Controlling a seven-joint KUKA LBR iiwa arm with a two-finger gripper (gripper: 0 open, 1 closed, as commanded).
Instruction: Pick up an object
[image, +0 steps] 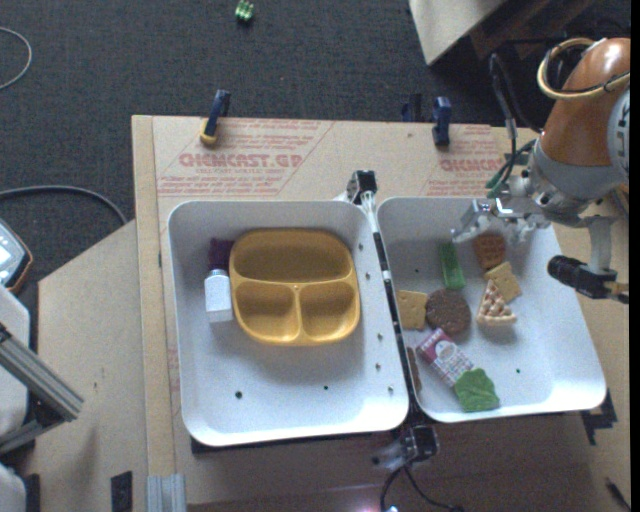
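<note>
We see the claw (497, 212) spread wide and holding nothing, just above the waffle (489, 250) in the right bin (560, 370). Nothing is lifted; descent, closing and lift remain.

Yellow divided plate (293, 286), white bins (190, 300), green stick (452, 267), dark brown patty (448, 311)

Two white bins (190, 400), one yellow divided tray (295, 285), one small white bottle (218, 296), two blue clamps (214, 116), one green leaf piece (477, 391), one round brown patty (448, 311)
</note>
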